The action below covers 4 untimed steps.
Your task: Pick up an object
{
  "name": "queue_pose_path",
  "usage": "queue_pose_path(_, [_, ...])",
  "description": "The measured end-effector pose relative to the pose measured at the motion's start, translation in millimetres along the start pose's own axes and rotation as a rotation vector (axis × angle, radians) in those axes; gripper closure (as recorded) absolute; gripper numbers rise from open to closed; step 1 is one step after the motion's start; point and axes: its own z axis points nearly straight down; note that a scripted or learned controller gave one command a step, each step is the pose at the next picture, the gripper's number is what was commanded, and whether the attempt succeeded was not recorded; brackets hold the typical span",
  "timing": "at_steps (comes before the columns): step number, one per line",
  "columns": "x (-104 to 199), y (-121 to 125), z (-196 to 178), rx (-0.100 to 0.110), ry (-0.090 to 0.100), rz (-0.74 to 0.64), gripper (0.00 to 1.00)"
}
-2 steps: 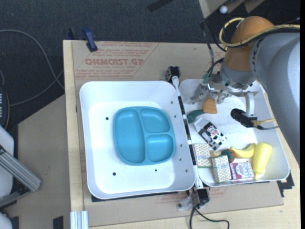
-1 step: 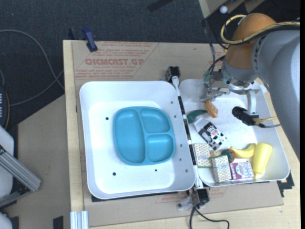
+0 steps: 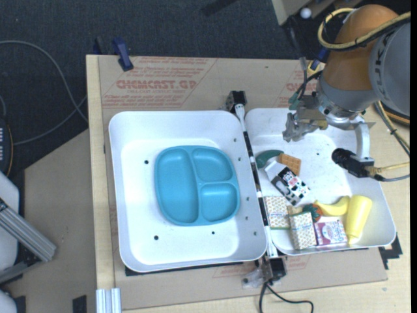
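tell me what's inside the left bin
The left bin holds one thing: a blue divided plate with three compartments, lying flat near the middle. Nothing rests on the plate. Whatever lies beneath it is covered.

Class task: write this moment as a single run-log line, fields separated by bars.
gripper: above right bin, far end, nothing seen held | blue divided plate: in left bin | small items: near end of right bin | pick: not done

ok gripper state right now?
gripper: cannot be told; it hangs over the right bin, above the far end, with nothing seen held.
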Motion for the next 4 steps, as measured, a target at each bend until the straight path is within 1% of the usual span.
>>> queue_pose_path(1, [-0.2,-0.3,0.5,0.001,0.000,0.000,0.00])
queue_pose_path(2, [-60.4,-98.8,57.9,0.001,-0.001,0.002,0.00])
queue_pose_path(3, [-43.9,51.4,76.2,-0.002,-0.001,-0.001,0.00])
queue_pose_path(4, [-112.6,-4.8,100.7,0.001,-0.002,0.001,0.00])
